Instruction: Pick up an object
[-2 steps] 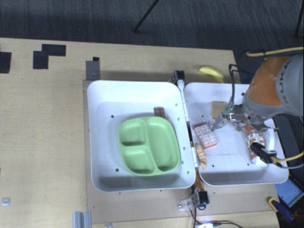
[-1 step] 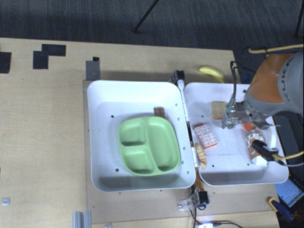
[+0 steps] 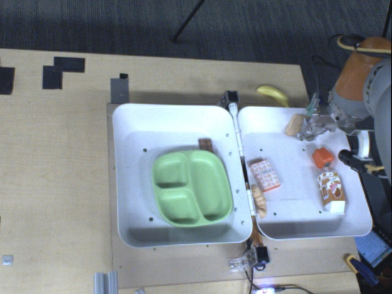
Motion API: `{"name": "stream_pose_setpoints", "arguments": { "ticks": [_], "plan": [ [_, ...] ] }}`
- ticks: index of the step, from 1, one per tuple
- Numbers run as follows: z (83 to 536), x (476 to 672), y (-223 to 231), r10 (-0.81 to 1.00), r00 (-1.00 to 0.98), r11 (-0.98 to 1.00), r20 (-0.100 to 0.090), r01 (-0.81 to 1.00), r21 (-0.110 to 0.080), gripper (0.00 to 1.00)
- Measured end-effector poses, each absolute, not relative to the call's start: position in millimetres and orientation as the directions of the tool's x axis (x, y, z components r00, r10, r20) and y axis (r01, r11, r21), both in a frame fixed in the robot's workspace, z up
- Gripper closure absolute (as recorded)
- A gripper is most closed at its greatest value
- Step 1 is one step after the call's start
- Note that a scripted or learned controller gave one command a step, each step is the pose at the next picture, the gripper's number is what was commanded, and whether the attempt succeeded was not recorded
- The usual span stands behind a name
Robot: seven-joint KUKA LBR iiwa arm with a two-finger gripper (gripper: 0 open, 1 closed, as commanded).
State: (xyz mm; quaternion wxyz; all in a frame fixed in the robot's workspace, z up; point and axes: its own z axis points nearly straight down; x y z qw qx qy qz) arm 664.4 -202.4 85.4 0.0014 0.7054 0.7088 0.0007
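Observation:
My gripper (image 3: 311,129) hangs over the back of the right bin (image 3: 288,225), just right of a small tan bread-like piece (image 3: 295,125). An orange-red object (image 3: 323,158) lies a little in front of the gripper. A brown-and-white carton (image 3: 331,192) lies near the bin's right wall. A pink-and-white packet (image 3: 265,175) lies at the bin's left side, with a tan pastry (image 3: 258,201) by the left wall. Nothing shows between the fingers.
The left bin (image 3: 131,164) holds a green divided tray (image 3: 192,187) and a small brown block (image 3: 204,144) behind it. A yellow banana (image 3: 272,94) lies on the bench behind the right bin. Cables and a connector (image 3: 254,259) sit at the front between the bins.

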Motion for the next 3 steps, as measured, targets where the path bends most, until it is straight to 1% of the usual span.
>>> {"name": "stream_pose_setpoints", "arguments": {
  "ticks": [1, 2, 3],
  "plan": [
    [85.2, 664.8, -199.7, 1.000, -0.007, 0.007, 0.004, 1.000, 0.002, 0.00],
    [97.2, 666.6, -200.1, 1.000, -0.012, 0.012, -0.001, 1.000, 0.008, 1.00],
    [97.0, 666.5, -199.9, 1.000, -0.013, 0.013, -0.001, 1.000, 0.008, 0.00]
  ]
}}
